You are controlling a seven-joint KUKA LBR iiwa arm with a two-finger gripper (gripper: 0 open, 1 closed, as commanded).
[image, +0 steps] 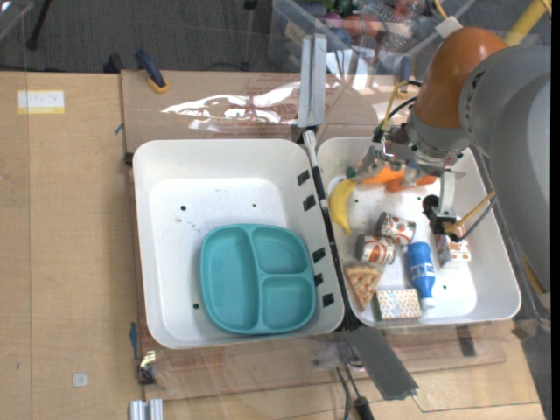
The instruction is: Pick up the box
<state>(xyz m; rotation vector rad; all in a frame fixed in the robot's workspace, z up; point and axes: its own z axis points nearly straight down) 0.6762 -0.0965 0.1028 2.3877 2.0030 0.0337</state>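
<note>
The box (398, 304) is a small flat carton with a speckled, colourful print, lying near the front wall of the right bin (499, 300). My gripper (386, 158) is low over the back of that bin, well behind the box. It hangs just above an orange carrot-like piece (383, 178) and to the right of a yellow banana (340, 204). Nothing shows between the fingers.
Also in the right bin are two small cans (385, 239), a blue bottle (422, 269), a pizza slice (363, 280) and a small red-and-white packet (457, 250). The left bin (166, 191) holds a teal divided plate (259, 278). A clear tub of clutter (372, 7) stands behind.
</note>
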